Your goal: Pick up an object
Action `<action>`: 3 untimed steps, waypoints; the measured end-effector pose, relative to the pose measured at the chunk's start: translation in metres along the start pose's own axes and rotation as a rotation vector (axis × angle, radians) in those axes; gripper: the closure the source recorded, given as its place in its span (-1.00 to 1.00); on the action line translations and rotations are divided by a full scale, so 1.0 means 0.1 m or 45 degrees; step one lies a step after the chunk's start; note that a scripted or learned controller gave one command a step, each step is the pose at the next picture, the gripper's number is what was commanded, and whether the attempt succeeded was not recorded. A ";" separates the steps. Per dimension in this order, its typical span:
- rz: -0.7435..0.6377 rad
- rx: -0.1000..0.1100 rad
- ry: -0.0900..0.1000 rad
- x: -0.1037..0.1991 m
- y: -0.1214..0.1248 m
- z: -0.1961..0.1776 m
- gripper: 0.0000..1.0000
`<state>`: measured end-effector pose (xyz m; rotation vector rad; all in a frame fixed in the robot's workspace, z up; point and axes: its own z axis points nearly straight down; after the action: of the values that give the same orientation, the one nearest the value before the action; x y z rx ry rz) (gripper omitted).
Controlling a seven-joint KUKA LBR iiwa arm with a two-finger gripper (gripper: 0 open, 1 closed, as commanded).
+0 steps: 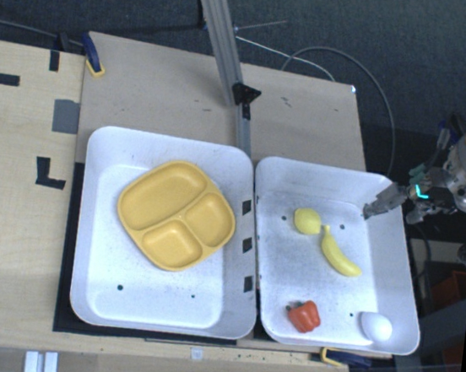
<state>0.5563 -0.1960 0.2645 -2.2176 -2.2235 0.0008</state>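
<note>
The right bin holds a yellow lemon, a yellow banana, a red pepper and a white ball. A yellow divided plate lies in the left bin. My gripper hangs over the right bin's upper right corner, up and to the right of the banana. It is open, its two dark fingers spread apart with nothing between them.
A slanted metal pole with a black clamp reaches down to the back edge between the bins. Thin cables loop behind the right bin. Black tape marks dot the wooden bench on the left.
</note>
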 end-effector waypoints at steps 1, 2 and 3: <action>0.002 0.008 0.001 0.03 -0.07 0.62 -1.00; 0.002 0.006 0.000 0.01 -0.13 1.07 -1.00; 0.001 0.006 0.000 0.07 -0.15 1.52 -1.00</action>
<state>0.5416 -0.1892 0.1127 -2.2159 -2.2205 0.0058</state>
